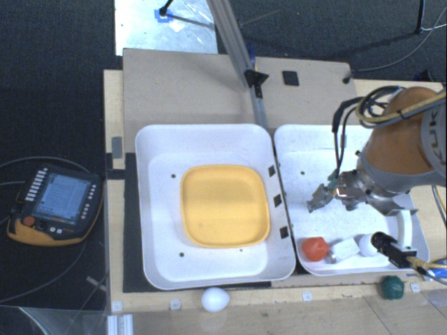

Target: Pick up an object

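White egg (215, 299) lies on the worktop (314, 306) edge; the tool (320, 199), jaws narrowly parted and holding nothing, hangs over the right bin (300, 145).

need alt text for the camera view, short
The arm's gripper hovers over the right bin, above a red ball and a white object at its near edge. The left bin holds a yellow plate.

One fixed camera looks down at a slant from above the bench (209, 68), seemingly from its near side, far enough to frame both white bins (157, 187) and surrounding floor (56, 82).
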Motion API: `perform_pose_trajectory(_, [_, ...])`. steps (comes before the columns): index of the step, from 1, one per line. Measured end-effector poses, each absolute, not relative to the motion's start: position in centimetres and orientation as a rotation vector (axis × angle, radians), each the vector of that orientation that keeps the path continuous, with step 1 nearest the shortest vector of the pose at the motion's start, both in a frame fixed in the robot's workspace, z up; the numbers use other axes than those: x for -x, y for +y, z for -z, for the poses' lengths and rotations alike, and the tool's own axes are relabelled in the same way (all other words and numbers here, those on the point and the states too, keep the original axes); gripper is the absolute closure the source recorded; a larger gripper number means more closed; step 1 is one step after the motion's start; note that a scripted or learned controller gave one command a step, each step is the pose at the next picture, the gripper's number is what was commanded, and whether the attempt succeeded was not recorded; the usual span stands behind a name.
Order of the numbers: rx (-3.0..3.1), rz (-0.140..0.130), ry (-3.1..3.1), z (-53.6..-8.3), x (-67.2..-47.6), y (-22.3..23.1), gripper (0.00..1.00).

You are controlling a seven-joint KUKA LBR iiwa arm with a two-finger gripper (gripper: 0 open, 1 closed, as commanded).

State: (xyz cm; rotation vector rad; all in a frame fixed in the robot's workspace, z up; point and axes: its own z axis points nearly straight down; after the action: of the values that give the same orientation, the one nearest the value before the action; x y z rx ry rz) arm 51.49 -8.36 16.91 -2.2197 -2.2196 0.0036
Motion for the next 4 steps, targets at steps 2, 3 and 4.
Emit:
perform_pose_trajectory(2, [2.222, 0.002, -2.222, -13.2, -50.6, -8.7, 1.0])
perform_pose_trajectory(3, [2.223, 0.005, -2.225, -19.3, -51.0, -8.2, 1.0])
perform_pose_trajectory(4, [2.223, 0.005, -2.225, -23.8, -50.4, -7.9, 1.0])
